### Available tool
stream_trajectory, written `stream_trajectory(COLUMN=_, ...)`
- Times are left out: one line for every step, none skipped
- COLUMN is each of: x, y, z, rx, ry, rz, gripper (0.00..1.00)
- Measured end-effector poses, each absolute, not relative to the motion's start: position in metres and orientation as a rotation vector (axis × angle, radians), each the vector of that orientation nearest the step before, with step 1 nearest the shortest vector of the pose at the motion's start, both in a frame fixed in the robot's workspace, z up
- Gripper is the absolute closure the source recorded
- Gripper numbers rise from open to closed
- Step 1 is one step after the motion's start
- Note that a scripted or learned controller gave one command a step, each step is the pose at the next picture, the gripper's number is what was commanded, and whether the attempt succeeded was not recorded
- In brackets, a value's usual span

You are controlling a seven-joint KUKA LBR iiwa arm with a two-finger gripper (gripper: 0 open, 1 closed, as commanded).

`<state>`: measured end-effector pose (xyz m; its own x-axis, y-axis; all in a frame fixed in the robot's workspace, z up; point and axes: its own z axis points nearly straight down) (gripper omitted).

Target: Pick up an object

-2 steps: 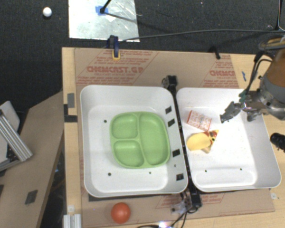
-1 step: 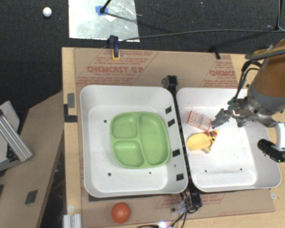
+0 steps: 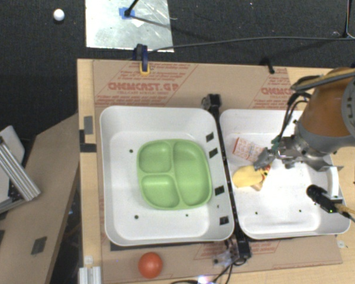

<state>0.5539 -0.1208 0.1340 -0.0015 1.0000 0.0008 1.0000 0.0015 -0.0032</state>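
Across the middle of the frame sits a tan desk (image 3: 183, 78) carrying two shallow white bins side by side. Left of centre, the left bin (image 3: 115, 158) holds a pale green divided plate (image 3: 174, 173) with three compartments. Right of centre, the right bin (image 3: 284, 215) holds the likely things to pick: a yellow object (image 3: 247, 177), soft-looking and lumpy, lying near the bin's left wall, and just above it, toward the upper left of that bin, a small flat packet with red print (image 3: 244, 149). From the right edge of the frame the grey arm with its orange band (image 3: 328, 108) reaches in over the right bin. Its pincer (image 3: 264, 160) points leftward and sits just beside the yellow object's upper right edge, between that object and the packet; whether it touches either cannot be judged from this angle. How far the pincer is parted also cannot be told, since its tips are small and dark against the clutter, and nothing is clearly seen between them. To do the pick well, the tips would probably need to straddle the yellow object squarely before closing, rather than nip its edge, and lift straight up, clear of the bin wall. At the bottom of the frame, left of centre, a small orange-red ball (image 3: 149, 264) rests outside the bins.
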Motion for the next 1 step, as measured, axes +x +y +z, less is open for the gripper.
stream_trajectory(x=0.5569, y=-0.1197, z=0.0871, rx=-2.22, ry=-2.223, rz=-0.01, gripper=0.0)
